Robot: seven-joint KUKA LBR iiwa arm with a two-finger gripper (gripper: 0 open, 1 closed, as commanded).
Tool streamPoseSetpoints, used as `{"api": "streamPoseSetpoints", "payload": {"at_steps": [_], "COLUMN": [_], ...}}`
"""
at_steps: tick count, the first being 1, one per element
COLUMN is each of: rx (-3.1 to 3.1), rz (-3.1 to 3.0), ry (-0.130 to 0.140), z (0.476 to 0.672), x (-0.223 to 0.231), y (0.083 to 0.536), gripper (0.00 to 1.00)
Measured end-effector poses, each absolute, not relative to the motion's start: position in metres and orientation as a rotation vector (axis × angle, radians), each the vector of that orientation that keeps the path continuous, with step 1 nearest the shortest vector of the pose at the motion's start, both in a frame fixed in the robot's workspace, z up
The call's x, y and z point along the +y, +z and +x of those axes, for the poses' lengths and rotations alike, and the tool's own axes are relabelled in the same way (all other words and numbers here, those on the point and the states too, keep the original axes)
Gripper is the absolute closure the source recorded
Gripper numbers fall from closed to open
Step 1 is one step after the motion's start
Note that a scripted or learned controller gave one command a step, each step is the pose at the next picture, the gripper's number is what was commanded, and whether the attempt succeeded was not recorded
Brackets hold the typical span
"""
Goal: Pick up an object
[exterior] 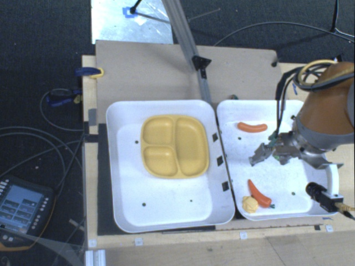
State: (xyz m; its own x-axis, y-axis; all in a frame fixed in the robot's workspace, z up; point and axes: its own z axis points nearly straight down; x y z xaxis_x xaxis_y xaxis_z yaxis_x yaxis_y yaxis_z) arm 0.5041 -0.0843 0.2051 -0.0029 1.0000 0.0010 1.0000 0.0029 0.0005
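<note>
White plastic makes up both bins on the brown bench (144, 71). The left bin (127, 204) holds a yellow plate (175, 147) with three compartments, lying flat toward the far half of the bin, its right edge near the wall shared with the neighbouring bin.

The right bin (230, 115) holds three small things. A sausage (252, 128), orange-red, lies crosswise near the far wall. A carrot (259, 193) lies at a slant in the near left corner, its thick end pointing down and right. A pale yellow lump (250, 204) sits just beside the carrot's near side, close against it; whether they touch is hard to tell.

The arm (327, 115), with its orange band, reaches in from the right over the right bin. Its gripper (258, 157) points left and slightly down above the bare middle of that bin, between the sausage and the carrot and apart from both. From this angle the grey metal parts blur together, so I cannot tell whether the pincer is wide or narrow, and I see no object in it.

A grey pole (183, 26) slants across the bench from the far side to the gap between the bins.
</note>
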Motion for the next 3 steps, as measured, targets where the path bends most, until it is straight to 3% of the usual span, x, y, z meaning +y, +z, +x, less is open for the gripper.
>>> {"api": "streamPoseSetpoints", "payload": {"at_steps": [1, 3], "rx": [-2.222, -2.218], "rz": [-2.222, -2.219], "ry": [-0.003, 0.004], "z": [0.504, 0.496], "x": [-0.084, -0.087], "y": [0.205, 0.117], "gripper": [0.00, 0.00]}}
